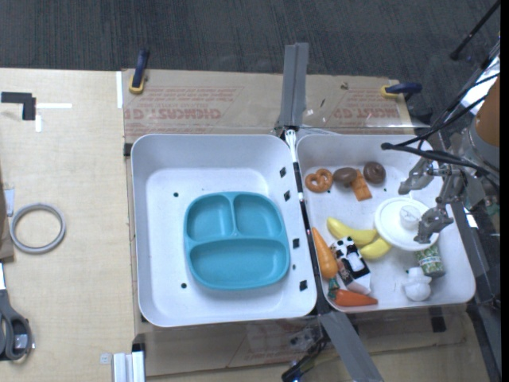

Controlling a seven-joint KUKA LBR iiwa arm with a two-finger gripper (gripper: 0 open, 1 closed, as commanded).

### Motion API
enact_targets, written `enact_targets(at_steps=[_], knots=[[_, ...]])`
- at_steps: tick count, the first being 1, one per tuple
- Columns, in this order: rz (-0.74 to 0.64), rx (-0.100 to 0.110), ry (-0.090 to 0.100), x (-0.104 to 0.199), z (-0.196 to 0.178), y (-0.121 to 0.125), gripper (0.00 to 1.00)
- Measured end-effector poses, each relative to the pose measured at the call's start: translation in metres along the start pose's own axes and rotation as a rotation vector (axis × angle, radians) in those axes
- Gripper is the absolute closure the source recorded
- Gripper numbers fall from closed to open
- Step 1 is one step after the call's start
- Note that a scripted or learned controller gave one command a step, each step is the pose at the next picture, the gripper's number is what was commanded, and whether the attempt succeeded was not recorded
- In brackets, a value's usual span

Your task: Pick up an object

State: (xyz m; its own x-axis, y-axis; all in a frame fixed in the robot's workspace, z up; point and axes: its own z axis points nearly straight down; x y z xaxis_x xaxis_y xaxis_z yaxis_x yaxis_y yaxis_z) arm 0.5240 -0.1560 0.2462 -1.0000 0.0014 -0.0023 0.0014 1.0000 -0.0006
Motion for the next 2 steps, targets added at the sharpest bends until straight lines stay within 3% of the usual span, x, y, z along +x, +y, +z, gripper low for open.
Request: enact_targets(at_steps=[1, 2], knots=[[-0.011, 0.000, 0.001, -0.001, 0.100, 0.022, 0.00], [0.085, -0.001, -0.014, -0.092, 0.146, 0.054, 0.00]])
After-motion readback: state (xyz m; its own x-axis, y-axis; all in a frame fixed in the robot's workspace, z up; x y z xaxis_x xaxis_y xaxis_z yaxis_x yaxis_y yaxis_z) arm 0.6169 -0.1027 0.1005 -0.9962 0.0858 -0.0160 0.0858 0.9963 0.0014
